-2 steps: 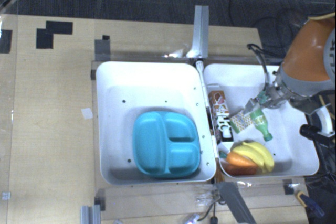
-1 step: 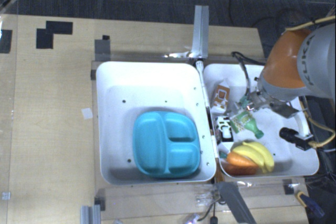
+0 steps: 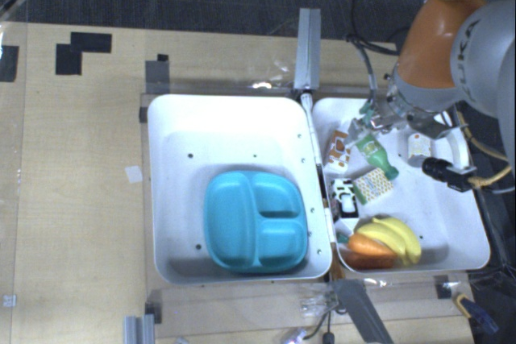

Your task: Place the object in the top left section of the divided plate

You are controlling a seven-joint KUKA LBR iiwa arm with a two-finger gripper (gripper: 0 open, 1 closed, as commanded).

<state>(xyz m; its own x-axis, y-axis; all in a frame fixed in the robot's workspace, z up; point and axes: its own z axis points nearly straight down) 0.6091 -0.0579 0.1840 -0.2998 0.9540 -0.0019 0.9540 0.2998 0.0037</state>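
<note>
Smooth blue divided plate (image 3: 256, 220)

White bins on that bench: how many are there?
2. The left white bin holds a blue divided plate. The right white bin holds bananas, a carrot and small packets, with the gripper above its far end.

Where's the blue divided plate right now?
The blue divided plate lies in the left bin, toward its near right corner, beside the wall shared with the right bin.
</note>
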